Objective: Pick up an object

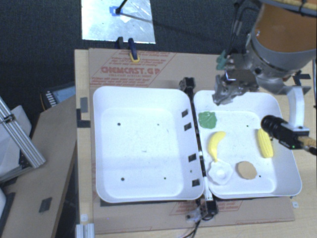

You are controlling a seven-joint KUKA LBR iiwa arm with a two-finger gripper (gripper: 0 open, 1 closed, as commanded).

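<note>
The right bin (282,185) holds several small items. A green leaf-shaped piece (207,119) lies near its back left. In front of that lies a yellow banana (215,144), and a white fried-egg piece (219,173) sits at the front left. A round tan cookie (246,170) lies beside the egg. A yellow corn cob (265,143) lies toward the right. My gripper (225,96) hangs over the bin's back left edge, just behind and above the green piece, with nothing seen in it.
The left bin (143,143) sits beside the right one, joined by a black clip strip (194,133). A black cylindrical fixture (280,128) reaches over the right bin's right side. A shiny metal sheet (118,13) lies behind the bench.
</note>
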